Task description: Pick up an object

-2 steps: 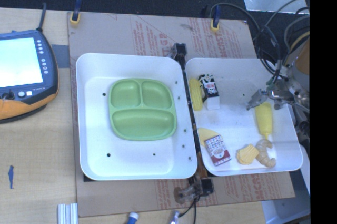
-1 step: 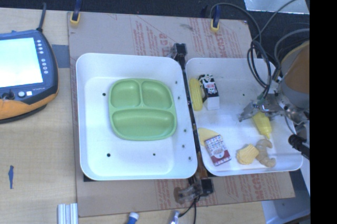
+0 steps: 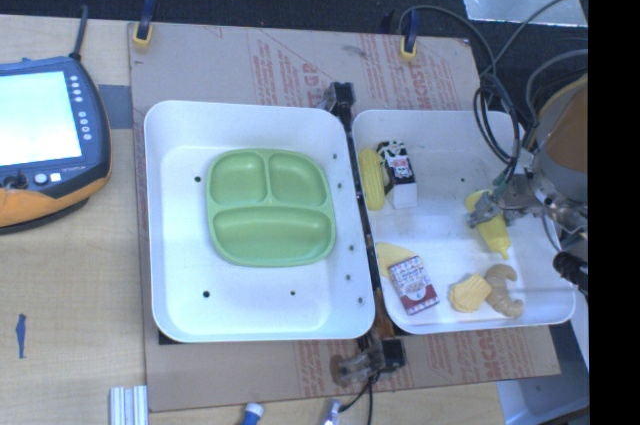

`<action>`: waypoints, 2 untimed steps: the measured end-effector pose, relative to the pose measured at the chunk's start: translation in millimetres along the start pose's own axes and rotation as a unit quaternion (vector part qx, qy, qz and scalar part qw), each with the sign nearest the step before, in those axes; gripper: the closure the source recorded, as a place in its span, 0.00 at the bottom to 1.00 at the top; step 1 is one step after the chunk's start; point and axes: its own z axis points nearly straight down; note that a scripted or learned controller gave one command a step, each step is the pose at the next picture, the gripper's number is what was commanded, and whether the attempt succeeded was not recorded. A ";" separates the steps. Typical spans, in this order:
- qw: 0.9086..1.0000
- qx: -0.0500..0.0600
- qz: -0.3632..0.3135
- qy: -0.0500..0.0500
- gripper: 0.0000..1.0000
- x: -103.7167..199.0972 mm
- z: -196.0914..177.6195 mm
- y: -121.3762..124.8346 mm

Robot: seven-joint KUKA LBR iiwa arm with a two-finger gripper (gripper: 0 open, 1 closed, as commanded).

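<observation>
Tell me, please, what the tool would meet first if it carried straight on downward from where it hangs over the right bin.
Most likely the yellow bottle-shaped toy directly beneath the tool; depth is hard to judge from above, so it may already be touching.

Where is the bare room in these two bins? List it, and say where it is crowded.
Left bin: bare floor rings the green divided plate, widest along the near edge. Right bin: open floor between the milk carton and the yellow bottle. Crowded along its near edge: red packet, cheese wedge, croissant, and the corn lining the left wall.
</observation>
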 end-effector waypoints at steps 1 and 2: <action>1.000 -0.001 0.001 0.001 1.00 74.6 9.8 27.6; 1.000 -0.002 0.002 0.002 1.00 159.8 -91.0 -5.9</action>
